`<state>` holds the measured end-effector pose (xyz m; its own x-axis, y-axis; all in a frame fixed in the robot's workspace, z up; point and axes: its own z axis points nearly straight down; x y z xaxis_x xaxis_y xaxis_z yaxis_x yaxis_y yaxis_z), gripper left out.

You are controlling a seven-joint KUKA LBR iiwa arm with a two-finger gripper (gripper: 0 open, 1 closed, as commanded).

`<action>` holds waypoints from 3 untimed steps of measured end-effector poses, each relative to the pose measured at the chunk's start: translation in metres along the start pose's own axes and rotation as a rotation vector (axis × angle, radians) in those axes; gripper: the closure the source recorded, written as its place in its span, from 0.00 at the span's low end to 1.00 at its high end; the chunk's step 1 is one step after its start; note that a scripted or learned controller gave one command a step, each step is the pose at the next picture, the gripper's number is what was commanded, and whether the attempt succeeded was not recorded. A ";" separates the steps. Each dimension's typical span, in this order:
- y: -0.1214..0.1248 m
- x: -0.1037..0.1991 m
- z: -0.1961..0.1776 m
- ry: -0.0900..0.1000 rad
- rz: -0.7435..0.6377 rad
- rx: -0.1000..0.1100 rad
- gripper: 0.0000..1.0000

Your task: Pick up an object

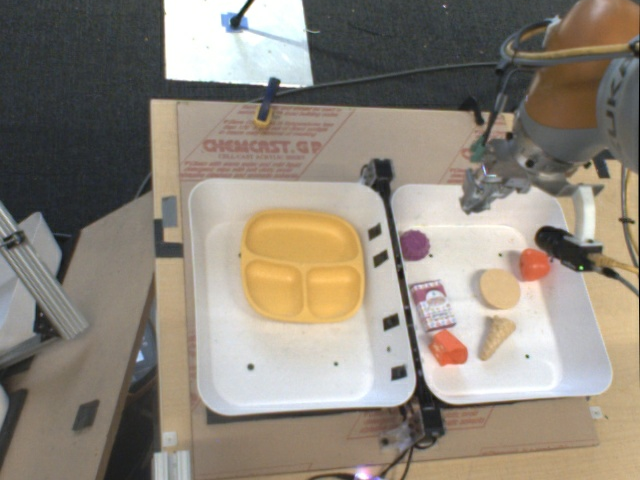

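"CHEMCAST GP" reads in red on the brown protective sheet [270,138] under the bins; smaller print there is illegible.

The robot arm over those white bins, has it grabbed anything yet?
Not yet. The hand hangs above the right bin's far edge, nothing visibly in it. The purple ball, round biscuit, cone and other pieces all lie in the bin. The whole pick remains.

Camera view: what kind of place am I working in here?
Likely a robotics lab test bench: two white bins clipped together, toy food like an ice cream cone, and cables across black carpet.
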<state>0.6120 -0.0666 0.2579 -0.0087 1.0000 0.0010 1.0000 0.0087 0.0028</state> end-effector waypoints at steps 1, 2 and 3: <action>0.019 0.052 -0.003 0.001 -0.001 -0.001 1.00; 0.021 0.106 0.006 0.001 -0.001 0.001 1.00; 0.042 0.147 0.019 0.000 0.000 0.000 1.00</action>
